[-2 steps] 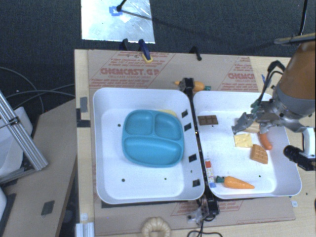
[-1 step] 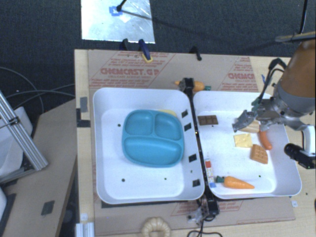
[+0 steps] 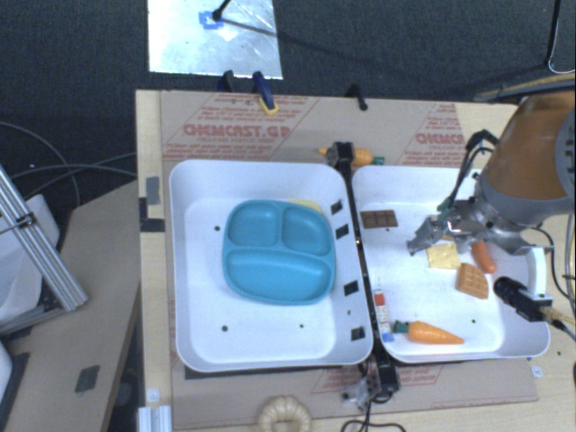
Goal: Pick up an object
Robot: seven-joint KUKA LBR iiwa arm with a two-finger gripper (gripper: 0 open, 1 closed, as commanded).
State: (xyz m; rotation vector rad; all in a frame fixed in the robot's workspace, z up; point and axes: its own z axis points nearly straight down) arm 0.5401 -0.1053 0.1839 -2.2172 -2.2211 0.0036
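Gripper (image 3: 430, 238) hovering low in the right bin (image 3: 405, 331), fingers spread, gripping nothing. Cheese (image 3: 443, 256) lying just beside it, waffle (image 3: 472, 281) and sausage (image 3: 484, 257) beyond. Grasp not yet made; lifting remains.

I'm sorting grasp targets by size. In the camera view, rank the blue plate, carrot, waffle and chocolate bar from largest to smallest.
1. blue plate, by far
2. carrot
3. waffle and chocolate bar: too alike to rank
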